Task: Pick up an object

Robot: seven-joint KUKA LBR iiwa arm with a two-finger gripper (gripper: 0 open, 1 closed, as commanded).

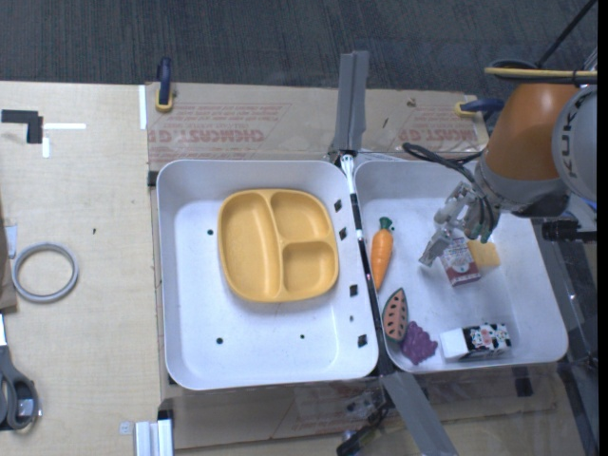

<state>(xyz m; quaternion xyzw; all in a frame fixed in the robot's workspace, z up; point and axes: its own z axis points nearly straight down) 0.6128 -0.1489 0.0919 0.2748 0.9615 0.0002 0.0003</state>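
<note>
Nearest, at frame bottom right, milk carton (478,341), grapes (419,343), melon slice (394,313); farther up, carrot (381,251); then hand (458,237) low over red-and-white carton (461,264) beside cheese (485,256), grip impossible to tell, nothing visibly lifted, pickup probably pending.

Cut off by the right edge: most of the arm (556,150), beyond its orange band. Partly hidden under the gripper (454,234): a small red-and-white carton (462,266) and a yellow block (486,255). Cropped at lower left: scissors (17,399). Too small to read: print on the black-and-white box (479,340).
</note>
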